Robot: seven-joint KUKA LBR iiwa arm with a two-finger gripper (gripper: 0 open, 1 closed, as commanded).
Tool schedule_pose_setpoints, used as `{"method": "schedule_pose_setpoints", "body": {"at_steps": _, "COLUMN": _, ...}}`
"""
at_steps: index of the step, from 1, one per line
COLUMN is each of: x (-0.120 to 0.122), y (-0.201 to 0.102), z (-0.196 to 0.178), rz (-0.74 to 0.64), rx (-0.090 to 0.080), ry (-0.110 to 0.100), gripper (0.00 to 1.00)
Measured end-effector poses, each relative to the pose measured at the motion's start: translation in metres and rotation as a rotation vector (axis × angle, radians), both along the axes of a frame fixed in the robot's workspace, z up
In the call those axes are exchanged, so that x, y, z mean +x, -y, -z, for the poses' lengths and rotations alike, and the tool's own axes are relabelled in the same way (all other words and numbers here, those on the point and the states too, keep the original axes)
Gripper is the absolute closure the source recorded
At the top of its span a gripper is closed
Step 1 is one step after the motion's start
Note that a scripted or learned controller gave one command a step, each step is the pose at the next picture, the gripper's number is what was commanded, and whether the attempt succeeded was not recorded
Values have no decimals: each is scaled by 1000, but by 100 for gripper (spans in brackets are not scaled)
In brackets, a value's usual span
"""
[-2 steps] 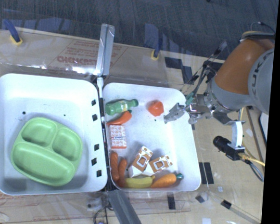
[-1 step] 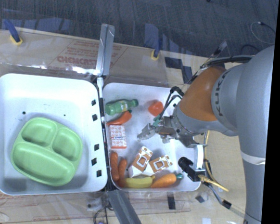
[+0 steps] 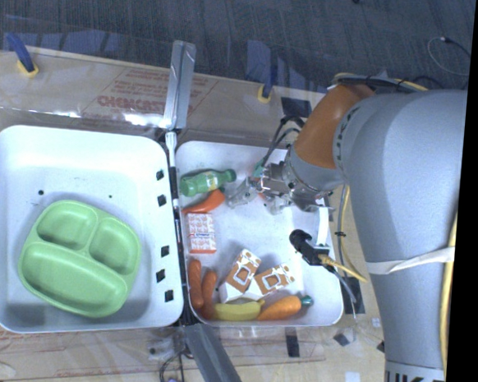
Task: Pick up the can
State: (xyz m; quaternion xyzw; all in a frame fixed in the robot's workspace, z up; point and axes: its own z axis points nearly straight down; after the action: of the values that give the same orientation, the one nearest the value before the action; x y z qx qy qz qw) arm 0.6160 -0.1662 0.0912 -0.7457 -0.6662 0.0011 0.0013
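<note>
The small red-and-white labelled can [image 3: 201,232] appears to lie on its side at the left of the right bin [image 3: 225,154], close to the divider. My gripper [image 3: 260,188] is low over the upper middle of that bin, to the upper right of the can and apart from it. Nothing shows held in it. The grey arm with its orange band [image 3: 321,139] comes in from the right and hides the bin's right side.
A green bottle [image 3: 207,181] and an orange carrot [image 3: 208,201] lie just left of the gripper. Two patterned boxes [image 3: 257,276], sausages [image 3: 200,284], a banana [image 3: 238,311] and another carrot [image 3: 281,307] fill the bin's front. The left bin holds a green divided plate [image 3: 80,256].
</note>
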Motion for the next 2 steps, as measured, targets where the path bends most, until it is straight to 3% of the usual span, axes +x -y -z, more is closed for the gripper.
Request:
{"method": "schedule_pose_setpoints", "body": {"at_steps": 1, "x": -68, "y": 12, "z": 0, "rz": -207, "rx": 2, "ry": 1, "gripper": 0}}
{"method": "schedule_pose_setpoints", "body": {"at_steps": 2, "x": -131, "y": -3, "z": -2, "rz": -166, "rx": -1, "ry": 6, "gripper": 0}}
